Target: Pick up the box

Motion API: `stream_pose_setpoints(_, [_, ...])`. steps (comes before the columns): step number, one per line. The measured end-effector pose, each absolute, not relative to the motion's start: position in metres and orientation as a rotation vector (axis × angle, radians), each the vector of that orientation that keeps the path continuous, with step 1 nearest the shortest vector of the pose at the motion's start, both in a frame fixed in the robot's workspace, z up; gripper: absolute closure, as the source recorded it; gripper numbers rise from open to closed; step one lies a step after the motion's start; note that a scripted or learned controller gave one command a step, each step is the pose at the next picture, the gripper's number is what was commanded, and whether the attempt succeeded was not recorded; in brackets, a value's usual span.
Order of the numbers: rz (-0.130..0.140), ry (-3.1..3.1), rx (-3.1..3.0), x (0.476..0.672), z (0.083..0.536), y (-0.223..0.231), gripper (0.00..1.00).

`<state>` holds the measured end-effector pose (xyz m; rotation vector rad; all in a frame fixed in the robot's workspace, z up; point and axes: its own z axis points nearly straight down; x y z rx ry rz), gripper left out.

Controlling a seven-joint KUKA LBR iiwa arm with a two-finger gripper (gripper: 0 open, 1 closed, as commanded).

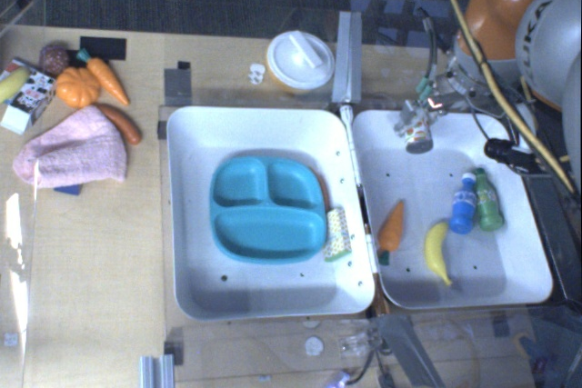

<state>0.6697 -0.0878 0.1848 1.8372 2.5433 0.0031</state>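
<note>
You're looking down on a robotics lab bench here: a wooden bench (109, 286) with two white bins (182, 223) bolted side by side in metal brackets, toy food (91, 86) piled at the left, and the grey-and-orange arm (518, 4) trailing yellow cables.

The left white bin (182, 223) holds a blue sectioned plastic tray (268, 209), with a small patterned box (337, 234) leaning at the tray's right edge. In the right white bin (536, 282) a toy carrot (392, 227) lies left of a yellow banana (437, 253); two small bottles (476, 202) stand further right.
</note>
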Motion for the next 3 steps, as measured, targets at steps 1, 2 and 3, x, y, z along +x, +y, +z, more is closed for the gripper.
stream_pose_setpoints(1, [0.004,2.543,1.837,0.67,0.185,-0.088,0.0])
stream_pose_setpoints(2, [0.004,2.561,1.815,0.583,0.092,-0.116,0.0])
stream_pose_setpoints(3, [0.009,2.622,1.715,0.635,0.088,-0.096,0.0])
